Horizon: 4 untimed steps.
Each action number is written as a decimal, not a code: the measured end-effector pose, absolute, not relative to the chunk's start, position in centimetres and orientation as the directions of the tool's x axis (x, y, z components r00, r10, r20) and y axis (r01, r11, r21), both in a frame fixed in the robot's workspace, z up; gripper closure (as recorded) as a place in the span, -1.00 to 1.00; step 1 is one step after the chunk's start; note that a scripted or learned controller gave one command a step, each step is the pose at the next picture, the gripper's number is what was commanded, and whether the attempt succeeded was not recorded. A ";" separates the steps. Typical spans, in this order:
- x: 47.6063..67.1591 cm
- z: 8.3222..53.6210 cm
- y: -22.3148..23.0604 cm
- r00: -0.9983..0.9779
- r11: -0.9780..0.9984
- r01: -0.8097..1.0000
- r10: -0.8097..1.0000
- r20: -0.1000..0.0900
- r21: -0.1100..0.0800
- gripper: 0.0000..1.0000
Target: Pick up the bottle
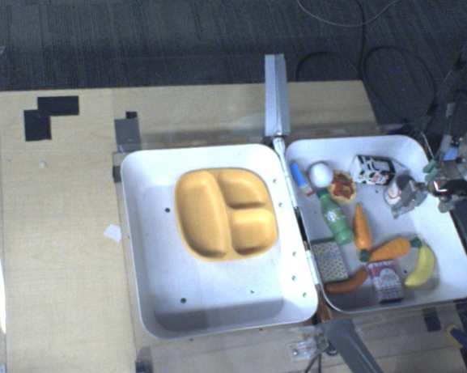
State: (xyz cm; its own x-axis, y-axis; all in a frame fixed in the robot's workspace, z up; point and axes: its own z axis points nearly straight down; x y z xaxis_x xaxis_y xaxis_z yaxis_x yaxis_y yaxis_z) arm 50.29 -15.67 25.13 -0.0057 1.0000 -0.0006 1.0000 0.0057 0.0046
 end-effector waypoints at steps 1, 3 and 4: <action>52.1 10.5 -20.1 -0.019 0.019 1.000 1.000 -0.001 0.003 -1.00; 58.5 12.1 -16.1 0.014 -0.014 1.000 1.000 -0.001 0.005 -1.00; 61.3 8.9 -9.0 -0.193 0.193 0.981 0.981 -0.004 0.013 -1.00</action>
